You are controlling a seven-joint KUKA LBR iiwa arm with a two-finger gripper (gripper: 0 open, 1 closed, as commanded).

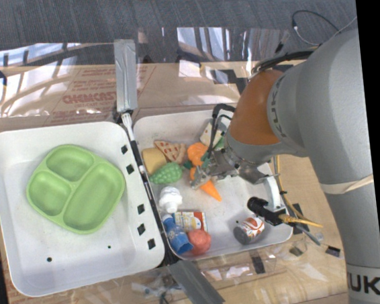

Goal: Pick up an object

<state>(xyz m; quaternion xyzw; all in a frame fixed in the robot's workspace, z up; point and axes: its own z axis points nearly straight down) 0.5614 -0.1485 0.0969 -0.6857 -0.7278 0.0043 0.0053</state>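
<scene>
Saw two shallow white bins side by side on the tabletop [36,96]. Found in the left bin [8,221] a green divided plate [77,188], in full view. Found the right bin [166,122] crowded and partly covered by the grey arm [320,107], with its right wall and far corner hidden beneath the orange band [254,117]. Made out the tool [205,172] low over the middle of that bin, its tip lost among clutter and shadow; could not tell whether open, closed or gripping anything. Noted an orange carrot-like cone [211,190] just beside the tool on the near side, seemingly lying on the bin floor, and a second orange piece [197,152] just beyond the tool, too blurred to name. Saw to the left a tan wedge [152,160], a brown waffle-patterned slice [169,148] and a bumpy green piece [167,174], close together. Saw nearer the front a white piece [170,198], a small red-and-white carton [192,219], a blue can [174,238] against the bin wall, a red ball [199,241] and a rounded silver, white and orange thing [250,229] of unclear shape.
</scene>
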